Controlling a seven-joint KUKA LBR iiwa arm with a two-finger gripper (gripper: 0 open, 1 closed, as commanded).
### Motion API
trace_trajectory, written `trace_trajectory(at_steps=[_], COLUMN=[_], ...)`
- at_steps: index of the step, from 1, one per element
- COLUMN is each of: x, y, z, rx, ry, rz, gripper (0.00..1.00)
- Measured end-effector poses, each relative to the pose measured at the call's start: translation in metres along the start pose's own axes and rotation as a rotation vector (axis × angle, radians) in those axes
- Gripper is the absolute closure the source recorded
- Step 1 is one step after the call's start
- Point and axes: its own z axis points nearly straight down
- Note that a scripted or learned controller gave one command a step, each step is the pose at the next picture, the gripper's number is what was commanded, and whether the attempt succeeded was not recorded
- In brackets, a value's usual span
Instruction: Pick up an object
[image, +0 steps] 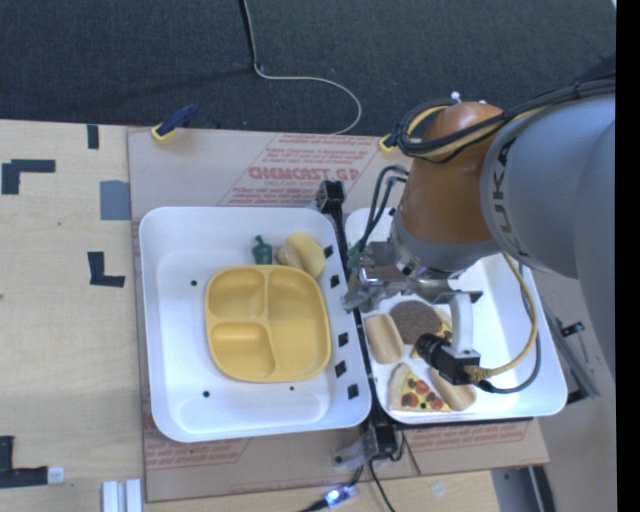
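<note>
Arm enters from 3 o'clock. Its gripper, whose state cannot be told, hangs at the right bin's 9 o'clock rim. The left bin holds a yellow plate, with a yellow fruit at its 1 o'clock. The right bin holds a pizza slice at 6 o'clock, a patty and a bun.

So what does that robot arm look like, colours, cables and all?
The arm is a thick, rounded grey shell with dark lettering near the wrist. Above the wrist sits a glossy orange band, bulging like a barrel. Thin black cables loop over it and run down to the claw, a small silvery metal piece.
</note>
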Motion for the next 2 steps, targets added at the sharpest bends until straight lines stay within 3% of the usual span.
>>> trace_trajectory(at_steps=[1,2], x=[0.003,-0.001], y=[0.001,-0.007], z=[0.02,0.002], rx=[0.004,0.0], ry=[-0.001,0.0], rz=[0.001,0.001], gripper=[1.0,1.0])
